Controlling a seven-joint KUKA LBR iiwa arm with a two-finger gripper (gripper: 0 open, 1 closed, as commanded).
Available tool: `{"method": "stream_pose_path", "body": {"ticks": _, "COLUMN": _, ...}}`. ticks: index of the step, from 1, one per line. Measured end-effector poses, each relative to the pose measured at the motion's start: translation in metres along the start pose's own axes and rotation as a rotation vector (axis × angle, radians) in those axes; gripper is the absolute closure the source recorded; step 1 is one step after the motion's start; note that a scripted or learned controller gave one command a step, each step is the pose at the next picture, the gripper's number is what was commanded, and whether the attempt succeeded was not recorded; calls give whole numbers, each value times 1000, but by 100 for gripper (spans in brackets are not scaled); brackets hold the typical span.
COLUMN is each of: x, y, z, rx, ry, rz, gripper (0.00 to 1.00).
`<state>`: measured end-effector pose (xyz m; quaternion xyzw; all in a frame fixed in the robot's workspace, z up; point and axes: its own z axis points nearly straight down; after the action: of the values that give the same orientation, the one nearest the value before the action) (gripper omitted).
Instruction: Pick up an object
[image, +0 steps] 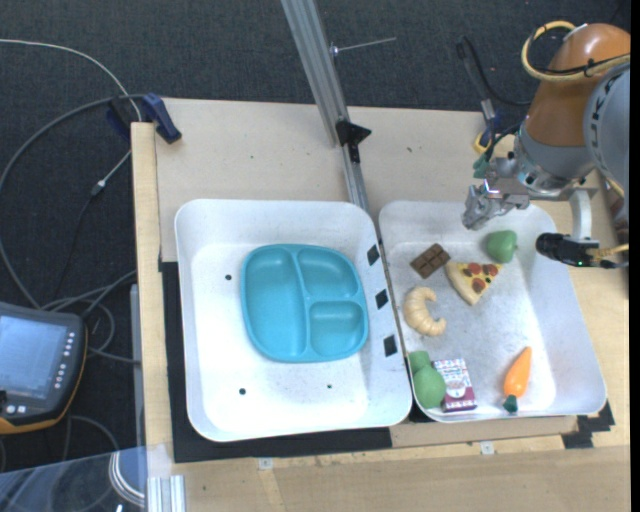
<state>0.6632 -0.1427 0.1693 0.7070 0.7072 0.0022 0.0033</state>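
My gripper (484, 210) hangs at the right bin's (585, 340) twelve o'clock rim; how wide it stands I cannot tell, and I see nothing in it. The green toy (500, 244) lies just at its four o'clock: likely light, smooth, rounded plastic, so I'd pinch across its middle

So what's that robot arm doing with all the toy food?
The arm's pincer hangs over the far end of the right bin, just above a small green toy. It isn't holding anything yet. Also in that bin are a pizza slice, a chocolate piece, a croissant, a carrot, a green pear-shaped toy and a little carton. The left bin has a blue divided plate.
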Motion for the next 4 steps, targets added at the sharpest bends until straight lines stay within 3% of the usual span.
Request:
{"method": "stream_pose_path", "body": {"ticks": 2, "x": 3, "y": 8, "z": -85, "rx": 2, "ry": 1, "rz": -1, "gripper": 100}}
{"method": "stream_pose_path", "body": {"ticks": 4, "x": 83, "y": -43, "z": -79, "rx": 13, "ry": 3, "rz": -3, "gripper": 100}}
